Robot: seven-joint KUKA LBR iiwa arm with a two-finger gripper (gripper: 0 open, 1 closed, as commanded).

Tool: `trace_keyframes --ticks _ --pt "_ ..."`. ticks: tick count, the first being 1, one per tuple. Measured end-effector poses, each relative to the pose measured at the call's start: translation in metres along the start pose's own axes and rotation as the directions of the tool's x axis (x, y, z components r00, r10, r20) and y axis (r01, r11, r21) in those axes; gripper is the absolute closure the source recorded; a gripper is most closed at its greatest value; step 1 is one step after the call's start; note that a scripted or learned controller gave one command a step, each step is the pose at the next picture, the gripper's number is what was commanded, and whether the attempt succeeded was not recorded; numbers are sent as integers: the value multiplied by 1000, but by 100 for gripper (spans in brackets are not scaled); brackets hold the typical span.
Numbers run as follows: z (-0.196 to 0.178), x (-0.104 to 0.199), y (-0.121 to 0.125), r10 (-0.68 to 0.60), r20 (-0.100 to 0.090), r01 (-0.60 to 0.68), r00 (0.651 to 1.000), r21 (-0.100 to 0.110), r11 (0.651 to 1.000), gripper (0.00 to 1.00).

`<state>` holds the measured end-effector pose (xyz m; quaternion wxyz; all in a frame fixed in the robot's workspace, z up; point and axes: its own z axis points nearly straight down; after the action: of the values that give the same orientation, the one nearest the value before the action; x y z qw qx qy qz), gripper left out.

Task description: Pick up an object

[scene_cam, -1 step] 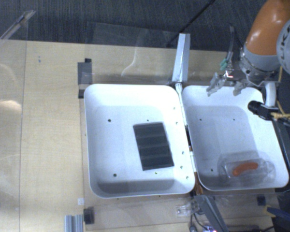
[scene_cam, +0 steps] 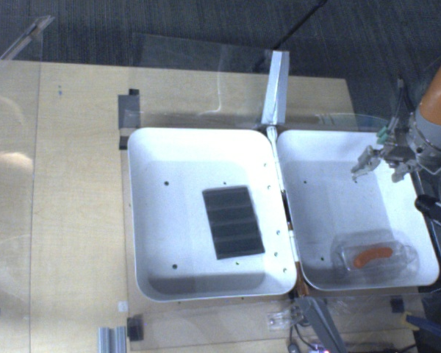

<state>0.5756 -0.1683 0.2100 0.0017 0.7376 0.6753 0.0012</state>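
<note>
The pick does not look done: nothing sits between the fingers of the claw [scene_cam: 382, 162], which hangs over the upper right part of the right bin [scene_cam: 316, 197], its two thin fingers splayed apart and released, one tip reaching left toward the bin's middle and the other pointing down beside it. The arm [scene_cam: 437, 109], grey with its orange band, enters from the right edge and stands over the bin's far corner. Two candidates lie in the bins. In the right bin a clear plastic packet holding something orange [scene_cam: 373, 257] rests flat on the floor near the lower right corner, well apart from the claw and nearer the front of the bin. In the left bin [scene_cam: 154, 197] a dark ribbed rectangular pad [scene_cam: 233, 222] lies flat near the middle, turned a little off square to the walls, with the divider between the bins separating it from the claw. Both things appear to be resting untouched on the white floors. By my reading, the whole grasp is still ahead: the claw has to be brought over one object, lowered, closed and lifted. The packet is the closer choice, being in the same bin, though its clear, rounded wrap may be slippery and hard to grip cleanly; the pad is flat and low, which leaves little edge for the fingers to catch. The pale wooden worktop [scene_cam: 66, 197] around the bins carries nothing that bears on the pick.
</note>
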Motion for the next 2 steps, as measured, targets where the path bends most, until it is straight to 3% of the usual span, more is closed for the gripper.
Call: trace_keyframes --ticks 1,2 --pt "119 -7 -75 42 -1 -42 999 -5 999 0" --pt "120 65 -34 -86 -2 86 996 -12 996 0"
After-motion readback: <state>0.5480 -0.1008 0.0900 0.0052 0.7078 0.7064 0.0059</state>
